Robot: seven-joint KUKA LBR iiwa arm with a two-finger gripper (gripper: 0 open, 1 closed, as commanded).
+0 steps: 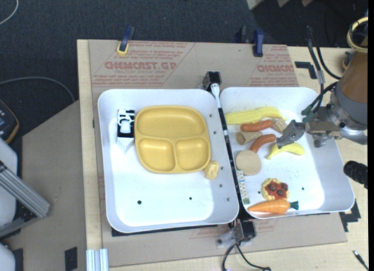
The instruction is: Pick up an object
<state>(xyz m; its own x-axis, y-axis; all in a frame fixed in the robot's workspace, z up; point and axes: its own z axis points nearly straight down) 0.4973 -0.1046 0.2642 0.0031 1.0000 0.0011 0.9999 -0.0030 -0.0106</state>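
The right bin (pixel 330 164) holds several toy foods: a yellow corn cob (pixel 256 114), two red sausages (pixel 257 127) (pixel 263 141), a yellow banana (pixel 293 150), a tan round disc (pixel 248 162), a small pizza piece (pixel 275 188) and an orange carrot (pixel 270 207). My gripper (pixel 289 135) reaches in from the right and sits low over the banana's upper end, just right of the sausages. Nothing is visibly held in it. The arm covers part of the bin's right side.
The left bin (pixel 169 205) bears a yellow divided plate (pixel 172 138), a black-and-white item (pixel 124 124) at its left and a small pale yellow piece (pixel 211 171) at its lower right. A raised rim (pixel 225 147) separates the bins. Clamps (pixel 124 41) (pixel 258 41) stand at the bench's far edge.
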